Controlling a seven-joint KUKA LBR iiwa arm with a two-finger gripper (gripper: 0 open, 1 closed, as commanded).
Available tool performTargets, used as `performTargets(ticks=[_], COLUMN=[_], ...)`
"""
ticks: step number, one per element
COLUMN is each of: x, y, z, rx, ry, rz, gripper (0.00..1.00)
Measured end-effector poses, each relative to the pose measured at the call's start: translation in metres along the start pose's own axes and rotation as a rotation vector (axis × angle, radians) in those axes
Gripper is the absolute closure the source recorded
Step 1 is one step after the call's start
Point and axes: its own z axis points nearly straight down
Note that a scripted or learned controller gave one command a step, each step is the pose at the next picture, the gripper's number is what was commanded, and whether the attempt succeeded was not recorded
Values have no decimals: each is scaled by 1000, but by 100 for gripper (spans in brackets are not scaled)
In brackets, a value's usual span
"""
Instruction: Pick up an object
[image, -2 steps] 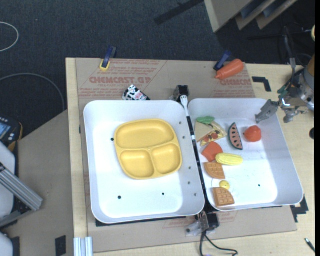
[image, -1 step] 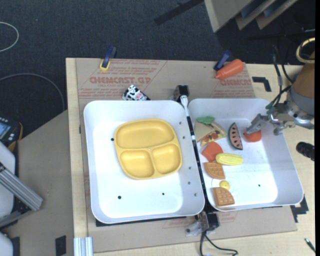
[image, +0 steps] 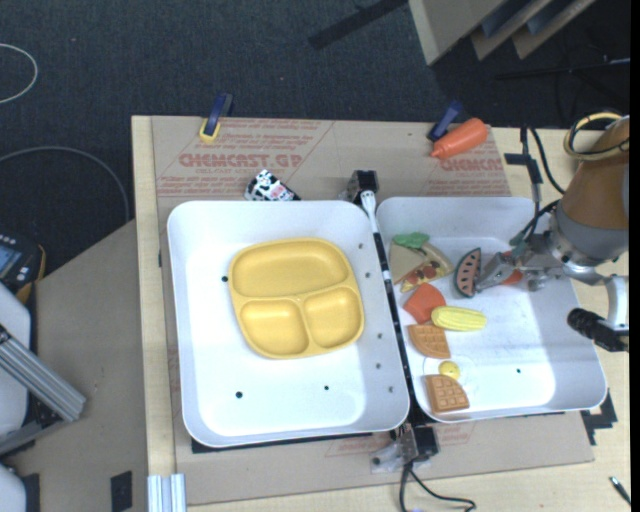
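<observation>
Camera view: gripper (image: 497, 272) hangs over the right bin (image: 560, 390), just right of the watermelon slice (image: 467, 272); its grip state cannot be told.

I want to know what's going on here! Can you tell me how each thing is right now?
Yellow tray: flat in the left bin, right way up.
Corn: lying on its side in the right bin.
Watermelon slice: lying beside the hand.
Two waffles: lying flat.
Hand: low in the right bin.
</observation>
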Motion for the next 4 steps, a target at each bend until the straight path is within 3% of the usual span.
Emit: performTargets(ticks=[1,2,4], x=[1,0,-15], y=[0,1,5], z=[7,-4,-120], rx=[-4,-8,-17], ry=[-1,-3,-7], rz=[0,0,0], gripper=[0,100,100])
